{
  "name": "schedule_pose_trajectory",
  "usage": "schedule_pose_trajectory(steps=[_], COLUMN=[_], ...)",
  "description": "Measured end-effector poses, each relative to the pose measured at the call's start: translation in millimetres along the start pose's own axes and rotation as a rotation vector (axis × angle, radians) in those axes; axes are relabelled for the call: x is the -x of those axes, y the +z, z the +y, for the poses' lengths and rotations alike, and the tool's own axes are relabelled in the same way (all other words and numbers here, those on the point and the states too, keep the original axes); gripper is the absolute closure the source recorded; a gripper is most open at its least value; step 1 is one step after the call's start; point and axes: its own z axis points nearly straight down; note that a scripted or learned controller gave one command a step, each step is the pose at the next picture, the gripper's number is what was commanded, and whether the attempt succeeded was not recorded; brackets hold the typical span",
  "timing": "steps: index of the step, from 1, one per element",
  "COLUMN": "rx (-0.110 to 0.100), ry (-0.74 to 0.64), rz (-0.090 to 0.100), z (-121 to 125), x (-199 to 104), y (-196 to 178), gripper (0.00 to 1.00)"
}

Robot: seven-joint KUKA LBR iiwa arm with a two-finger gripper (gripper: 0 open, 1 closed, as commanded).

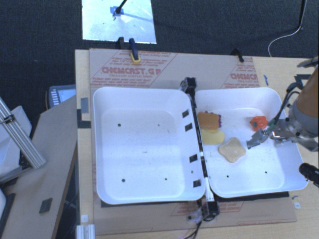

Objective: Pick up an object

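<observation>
Four small items lie left of the fingers (256, 139), whose spread I cannot tell: orange piece (258, 122), brownish block (210, 120), yellow slice (213, 137), tan toast (233, 150); two white bins (144, 101) on a counter (164, 66); dark carpet (40, 24) beyond.

Bright, even overhead light fills the scene. The white bins (144, 148) are nearly washed out, with soft shadows along their inner walls. A metal sheet (118, 14) at top glares. The picture is slightly soft and grainy throughout.
</observation>
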Motion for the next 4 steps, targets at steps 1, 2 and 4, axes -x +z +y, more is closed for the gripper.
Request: schedule_pose_trajectory(steps=[1,2,4], rx=[0.021,0.008,0.007], ry=[-0.001,-0.007,-0.010], rz=[-0.008,-0.004,0.002], z=[-16.0,-15.3,31.1], x=[25.3,23.7,-155.7], y=[-274.7,-276.9,-249.3], gripper=[0.00,1.00,1.00])
